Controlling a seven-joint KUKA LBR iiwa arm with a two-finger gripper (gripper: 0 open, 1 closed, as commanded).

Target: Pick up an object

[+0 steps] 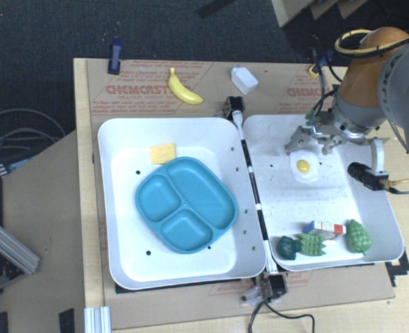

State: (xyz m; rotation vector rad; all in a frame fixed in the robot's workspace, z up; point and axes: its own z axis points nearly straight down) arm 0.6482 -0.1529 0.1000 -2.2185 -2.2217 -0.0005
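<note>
Right bin [371,217] near edge: 2 green toys [308,245], small carton [327,228]. Left bin [114,186]: blue 3-section tray [185,203], yellow block [163,152] at far side. Fried-egg toy [303,166] mid right bin. Gripper [315,136] just beyond egg, near far edge; opening cannot be judged, no object seen in grasp. Banana [184,89] on bench behind bins.

Tray [185,203] in left bin [114,186]; egg [303,166], perhaps 3 toys [320,240], right.

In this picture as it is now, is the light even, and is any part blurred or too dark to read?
Camera view: light is soft and even on both bins; the blue tray casts little shadow; the small toys look slightly soft; the carpet beyond the bench is dark.
</note>
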